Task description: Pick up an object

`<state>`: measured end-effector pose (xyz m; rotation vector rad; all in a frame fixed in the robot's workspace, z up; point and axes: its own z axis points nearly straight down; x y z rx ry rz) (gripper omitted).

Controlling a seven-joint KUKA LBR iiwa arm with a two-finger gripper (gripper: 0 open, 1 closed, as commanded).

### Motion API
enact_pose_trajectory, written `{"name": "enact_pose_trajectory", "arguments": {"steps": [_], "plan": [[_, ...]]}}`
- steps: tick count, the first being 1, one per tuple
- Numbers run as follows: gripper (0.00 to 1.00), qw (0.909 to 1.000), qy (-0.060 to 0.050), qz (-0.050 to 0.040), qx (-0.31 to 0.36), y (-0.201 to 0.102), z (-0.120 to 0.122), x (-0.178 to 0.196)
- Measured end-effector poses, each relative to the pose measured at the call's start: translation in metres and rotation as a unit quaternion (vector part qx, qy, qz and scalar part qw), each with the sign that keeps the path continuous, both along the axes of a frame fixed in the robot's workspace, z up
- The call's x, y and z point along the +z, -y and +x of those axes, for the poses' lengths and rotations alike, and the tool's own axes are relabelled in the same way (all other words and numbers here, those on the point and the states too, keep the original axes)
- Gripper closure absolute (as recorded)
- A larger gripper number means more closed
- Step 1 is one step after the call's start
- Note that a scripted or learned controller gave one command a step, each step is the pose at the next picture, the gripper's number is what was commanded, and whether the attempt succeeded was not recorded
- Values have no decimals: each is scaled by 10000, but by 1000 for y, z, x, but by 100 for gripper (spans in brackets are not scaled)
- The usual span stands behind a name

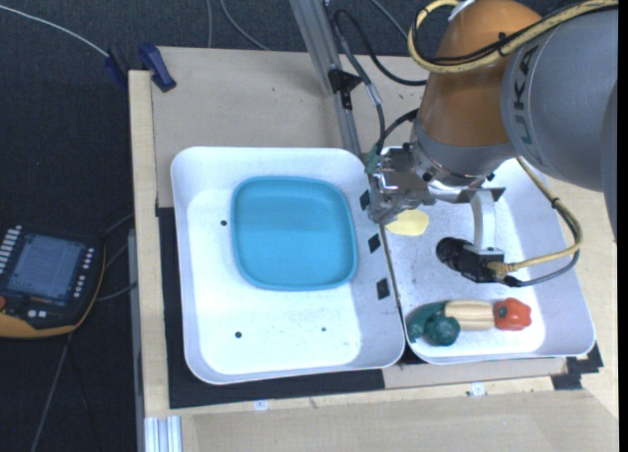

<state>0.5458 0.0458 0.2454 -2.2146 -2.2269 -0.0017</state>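
1. Camera view: the gripper (390, 197) hangs over the right bin (535, 340), close to the wall it shares with the left bin (196, 244), about midway between the tabletop's rear and front edges.
2. Gripper state: cannot tell whether it is wide, narrow or holding anything; the wrist hides the working end.
3. Nearest object: a yellow piece (412, 224) lies just beside the gripper, towards the tabletop's front-right corner, partly covered by it. Whether they touch cannot be told.
4. Its visible part runs roughly parallel to the front edge.
5. Other candidates: a green item (433, 326), a tan cylinder (471, 315) and a red piece (511, 315) lie in a row along the right bin's front rim, well apart from the gripper.
6. A blue dish (294, 232) sits in the left bin.
7. Judgement: the yellow piece is the likely target; a short shift towards the front-right corner should centre on it.
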Motion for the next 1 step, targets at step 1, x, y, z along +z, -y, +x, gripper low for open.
{"name": "enact_pose_trajectory", "arguments": {"steps": [1], "plan": [[100,10000,2,0,-5,-46,-10,5]]}}
